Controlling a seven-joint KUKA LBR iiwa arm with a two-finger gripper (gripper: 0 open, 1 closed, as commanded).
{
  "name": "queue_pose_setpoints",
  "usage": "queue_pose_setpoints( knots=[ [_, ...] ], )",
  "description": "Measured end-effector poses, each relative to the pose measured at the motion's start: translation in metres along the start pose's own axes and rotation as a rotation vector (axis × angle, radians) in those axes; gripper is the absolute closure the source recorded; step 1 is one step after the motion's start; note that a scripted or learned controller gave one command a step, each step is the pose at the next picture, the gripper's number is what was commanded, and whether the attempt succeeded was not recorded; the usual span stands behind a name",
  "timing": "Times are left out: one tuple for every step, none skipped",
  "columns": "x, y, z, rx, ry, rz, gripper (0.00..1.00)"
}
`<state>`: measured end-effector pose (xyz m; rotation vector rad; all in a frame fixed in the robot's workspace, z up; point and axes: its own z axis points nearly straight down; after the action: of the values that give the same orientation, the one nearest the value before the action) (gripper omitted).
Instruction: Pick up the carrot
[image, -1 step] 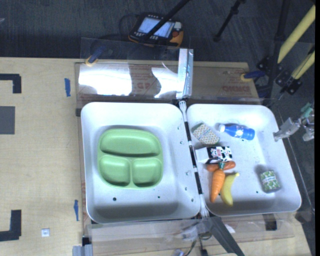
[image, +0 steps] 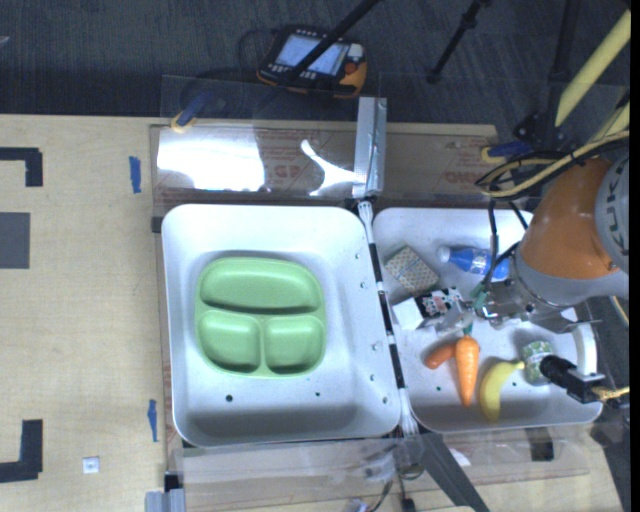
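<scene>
Plywood bench top (image: 80, 330), pale and marked with black tape corners and short blue tape strips, carries two shallow white bins side by side. Beyond the bench lies dark carpeted floor, with a handheld control pendant (image: 312, 60) resting on it and black stand legs and a yellow pole near the top right. A clear plastic sheet (image: 255, 150) lies behind the bins, catching glare.

The left bin (image: 190, 400) holds a green three-compartment tray (image: 262, 312). In the right bin (image: 435, 405) the carrot (image: 466, 368) lies near the front, pointed end toward the front wall, with a small orange piece (image: 438, 354) just to its left and a yellow banana (image: 495, 385) just to its right. A patterned packet (image: 411, 269) and a blue-capped bottle (image: 470, 261) sit farther back.

The grey arm (image: 580, 225) with its orange band reaches in from the right. Its gripper (image: 462, 318) hangs just above the carrot's thick end; whether the jaws are apart or together cannot be told.
</scene>
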<state>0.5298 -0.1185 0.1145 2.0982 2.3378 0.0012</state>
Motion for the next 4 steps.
queue_pose_setpoints(
  knots=[
    [0.015, -0.047, 0.027, -0.006, -0.001, -0.062, 0.00],
    [0.004, -0.050, -0.011, -0.001, -0.001, -0.164, 0.00],
    [-0.091, -0.059, -0.009, -0.003, 0.002, -0.053, 0.00],
    [-0.022, 0.010, -0.031, -0.002, -0.002, -0.230, 0.00]
  ],
)
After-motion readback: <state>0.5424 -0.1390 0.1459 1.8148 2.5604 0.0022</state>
